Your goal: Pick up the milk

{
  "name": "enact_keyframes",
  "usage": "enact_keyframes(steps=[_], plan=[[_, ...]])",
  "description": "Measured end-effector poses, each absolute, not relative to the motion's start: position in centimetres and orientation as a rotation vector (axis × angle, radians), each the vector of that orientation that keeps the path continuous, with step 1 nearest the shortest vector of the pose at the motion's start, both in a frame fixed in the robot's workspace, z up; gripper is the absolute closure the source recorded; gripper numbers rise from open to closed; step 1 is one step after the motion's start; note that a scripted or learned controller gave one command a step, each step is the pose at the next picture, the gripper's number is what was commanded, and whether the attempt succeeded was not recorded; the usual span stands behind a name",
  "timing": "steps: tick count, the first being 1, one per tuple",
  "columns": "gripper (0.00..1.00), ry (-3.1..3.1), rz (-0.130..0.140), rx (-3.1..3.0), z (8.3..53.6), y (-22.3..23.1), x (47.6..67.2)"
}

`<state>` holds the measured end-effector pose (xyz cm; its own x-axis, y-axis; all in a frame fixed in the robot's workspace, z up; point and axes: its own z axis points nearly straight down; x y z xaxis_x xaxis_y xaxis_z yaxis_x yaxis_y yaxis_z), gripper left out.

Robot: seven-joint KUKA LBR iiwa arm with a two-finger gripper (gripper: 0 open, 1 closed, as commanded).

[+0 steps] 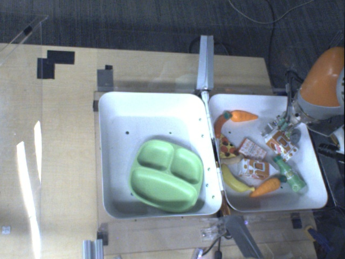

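Camera view, right bin: milk carton, white with orange print, lying near the bin's middle, well apart from the gripper. Just beside it: banana, carrot, green bottle. Second carrot at the far end. Gripper at the bin's far right over a small printed packet; jaw state cannot be told. Left bin: green divided tray

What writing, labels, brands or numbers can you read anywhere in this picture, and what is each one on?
No text can be read in this view.
Milk carton in the right bin: printed orange and white panels, lettering too blurred to read.
Small packet below the gripper: orange and white print, too small to read.
Green bottle: no label can be made out.
Green divided tray: plain, unmarked.
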<state>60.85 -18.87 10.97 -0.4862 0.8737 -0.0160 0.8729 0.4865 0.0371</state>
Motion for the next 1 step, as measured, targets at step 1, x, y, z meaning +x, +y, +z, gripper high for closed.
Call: enact_keyframes(steps=[1], plan=[[1.0,2.346,0.006,2.08,20.54,-14.9,59.84]])
